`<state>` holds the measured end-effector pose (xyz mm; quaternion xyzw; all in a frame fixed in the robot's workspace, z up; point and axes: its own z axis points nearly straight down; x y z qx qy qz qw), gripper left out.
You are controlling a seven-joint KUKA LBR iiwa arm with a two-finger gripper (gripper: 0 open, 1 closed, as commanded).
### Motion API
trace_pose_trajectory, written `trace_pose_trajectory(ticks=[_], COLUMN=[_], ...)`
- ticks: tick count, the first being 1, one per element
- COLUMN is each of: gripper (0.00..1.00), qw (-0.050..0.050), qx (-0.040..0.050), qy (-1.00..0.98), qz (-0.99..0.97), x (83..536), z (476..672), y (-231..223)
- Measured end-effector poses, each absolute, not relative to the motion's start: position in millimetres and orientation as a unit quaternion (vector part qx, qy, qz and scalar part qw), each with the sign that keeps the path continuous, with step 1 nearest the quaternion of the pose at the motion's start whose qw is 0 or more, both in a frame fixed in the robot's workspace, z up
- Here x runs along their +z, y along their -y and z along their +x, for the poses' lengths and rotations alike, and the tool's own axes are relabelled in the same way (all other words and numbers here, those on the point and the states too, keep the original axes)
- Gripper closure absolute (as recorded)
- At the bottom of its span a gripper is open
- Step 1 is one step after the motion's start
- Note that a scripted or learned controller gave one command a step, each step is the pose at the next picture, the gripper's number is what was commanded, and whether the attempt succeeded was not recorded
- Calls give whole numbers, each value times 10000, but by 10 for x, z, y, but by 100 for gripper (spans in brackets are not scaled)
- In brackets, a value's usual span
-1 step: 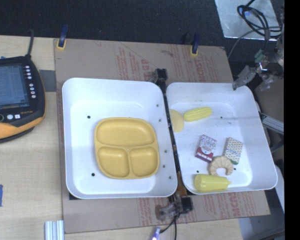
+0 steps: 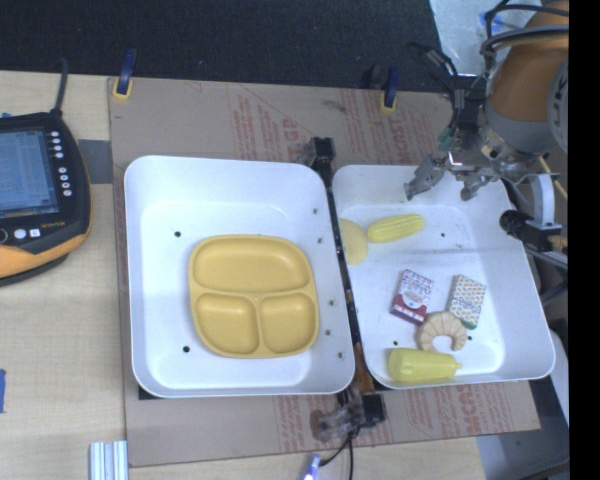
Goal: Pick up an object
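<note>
My gripper (image 2: 444, 183) hangs over the far edge of the right bin (image 2: 500, 258), its two fingers spread open with nothing between them. Below it, toward the bin's left side, lies a yellow corn cob (image 2: 394, 229) beside a pale yellow round piece (image 2: 352, 241). Nearer the front sit a small red and white carton (image 2: 412, 296), a green and white packet (image 2: 467, 298), a tan croissant (image 2: 443, 331) and a yellow block (image 2: 421, 366). The left bin (image 2: 160, 198) holds a yellow divided tray (image 2: 252, 294).
A teach pendant with an orange rim (image 2: 25, 198) lies on the bench at the far left. Clamps (image 2: 123, 73) pin the cardboard sheet under both bins at the back. The arm's orange band and cables (image 2: 525, 78) rise at the right rear.
</note>
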<state>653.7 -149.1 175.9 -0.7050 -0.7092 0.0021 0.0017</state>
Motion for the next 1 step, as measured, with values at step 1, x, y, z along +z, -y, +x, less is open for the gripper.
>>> trace_pose_trajectory(ticks=[1], gripper=[0], qw=[13], qx=[24], qy=[7096], qz=[-7046], x=[1078], z=[6550], y=[1044])
